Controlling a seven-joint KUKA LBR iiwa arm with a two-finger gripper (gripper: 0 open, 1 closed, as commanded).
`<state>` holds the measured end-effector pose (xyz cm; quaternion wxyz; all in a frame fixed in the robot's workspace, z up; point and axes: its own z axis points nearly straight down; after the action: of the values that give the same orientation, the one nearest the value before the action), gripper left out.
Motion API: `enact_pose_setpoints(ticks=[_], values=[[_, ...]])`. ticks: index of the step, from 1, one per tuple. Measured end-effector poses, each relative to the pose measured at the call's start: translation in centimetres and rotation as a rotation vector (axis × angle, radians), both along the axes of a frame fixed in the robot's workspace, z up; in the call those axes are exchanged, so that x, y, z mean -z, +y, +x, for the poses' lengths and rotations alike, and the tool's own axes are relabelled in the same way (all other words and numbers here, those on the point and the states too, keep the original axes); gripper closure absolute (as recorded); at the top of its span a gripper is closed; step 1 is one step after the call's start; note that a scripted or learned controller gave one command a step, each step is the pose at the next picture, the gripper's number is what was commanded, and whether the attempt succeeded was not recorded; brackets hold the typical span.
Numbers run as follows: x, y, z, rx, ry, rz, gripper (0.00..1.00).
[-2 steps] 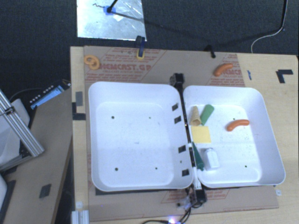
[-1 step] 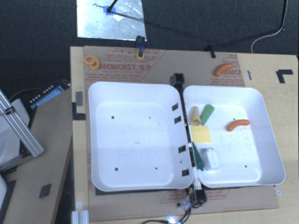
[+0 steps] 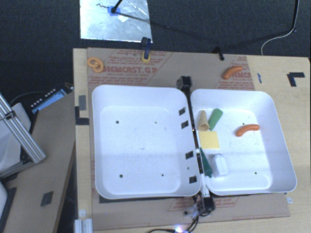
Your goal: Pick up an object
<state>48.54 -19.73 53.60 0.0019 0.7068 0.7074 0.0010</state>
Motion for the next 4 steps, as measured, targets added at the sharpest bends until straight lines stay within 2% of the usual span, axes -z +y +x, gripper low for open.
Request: enact_pose_setpoints(ticks=[1,4], values=[[0.07,-0.90,0.13,-0.001,0.000,-0.001,1.00],[0.07,-0.89,0.13,-0.001,0.000,-0.001,1.00]])
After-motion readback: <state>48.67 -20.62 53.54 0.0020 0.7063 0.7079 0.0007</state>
